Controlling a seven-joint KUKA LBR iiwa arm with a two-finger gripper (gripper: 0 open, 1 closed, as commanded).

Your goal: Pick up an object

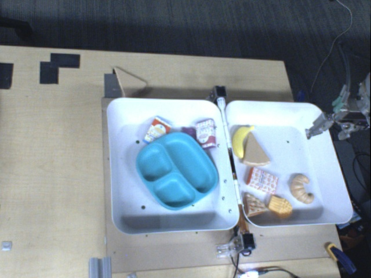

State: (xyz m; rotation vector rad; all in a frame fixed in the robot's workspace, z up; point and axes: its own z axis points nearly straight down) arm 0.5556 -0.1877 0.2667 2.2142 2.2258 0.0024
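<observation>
Approaching right bin (324,155) | pincer (317,127) at rim, grip state unreadable | target croissant (302,188), lying apart | descend centred, then close

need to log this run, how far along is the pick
Nothing looks done yet: the banana, croissant, cracker packet and other toys all lie in the right bin, and the blue tray sits in the left bin. The gripper is at the right bin's far right edge, over bare floor, with nothing visibly in it. Choosing, reaching, grasping and lifting remain.
</observation>
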